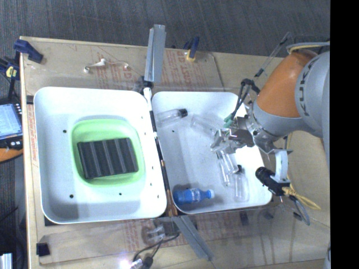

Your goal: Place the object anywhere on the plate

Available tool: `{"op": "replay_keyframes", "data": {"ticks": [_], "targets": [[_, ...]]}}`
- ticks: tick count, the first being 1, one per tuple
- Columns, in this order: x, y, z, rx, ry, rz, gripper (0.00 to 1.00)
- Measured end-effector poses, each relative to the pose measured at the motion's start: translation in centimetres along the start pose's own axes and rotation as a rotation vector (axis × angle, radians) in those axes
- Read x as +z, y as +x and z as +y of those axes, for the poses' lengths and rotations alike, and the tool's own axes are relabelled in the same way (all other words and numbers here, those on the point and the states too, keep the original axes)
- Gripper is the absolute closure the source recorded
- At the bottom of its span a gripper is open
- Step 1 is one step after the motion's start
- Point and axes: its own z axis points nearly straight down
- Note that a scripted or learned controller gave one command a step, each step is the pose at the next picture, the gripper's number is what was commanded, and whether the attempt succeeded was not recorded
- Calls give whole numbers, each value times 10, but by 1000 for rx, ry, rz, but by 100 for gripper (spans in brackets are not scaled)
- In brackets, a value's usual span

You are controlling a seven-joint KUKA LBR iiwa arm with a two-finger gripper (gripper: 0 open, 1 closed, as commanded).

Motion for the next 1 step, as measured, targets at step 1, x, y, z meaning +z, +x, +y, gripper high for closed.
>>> {"op": "replay_keyframes", "data": {"ticks": [1], "targets": [[0, 0, 0, 0, 0, 0, 0]]}}
